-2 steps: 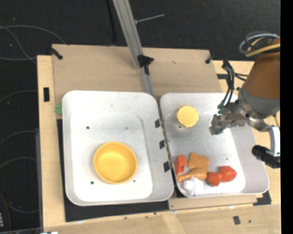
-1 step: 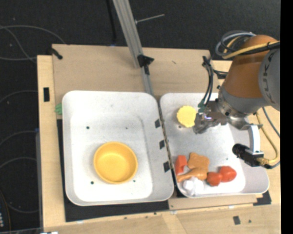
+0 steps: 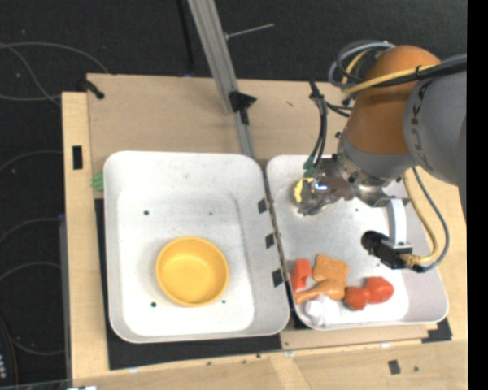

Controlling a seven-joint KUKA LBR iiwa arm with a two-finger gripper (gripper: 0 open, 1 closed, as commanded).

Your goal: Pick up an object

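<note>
A yellow bowl (image 3: 193, 270) sits in the left bin (image 3: 130, 185), toward its front. Along the front of the right bin (image 3: 423, 295) lie an orange carrot-like piece (image 3: 300, 273), a tan-orange toy (image 3: 329, 275), a red piece (image 3: 369, 292) and something white (image 3: 319, 310). My gripper (image 3: 309, 195) hangs over the rear left of the right bin, close to the wall between the bins and well behind those objects. Nothing shows between it and the bin floor.
A slanted metal pole (image 3: 220, 59) rises from behind the bins. Cables (image 3: 427, 226) loop down from the arm over the right bin's right side, ending in a black connector (image 3: 382, 246). The bench's wooden border (image 3: 163, 112) surrounds the bins.
</note>
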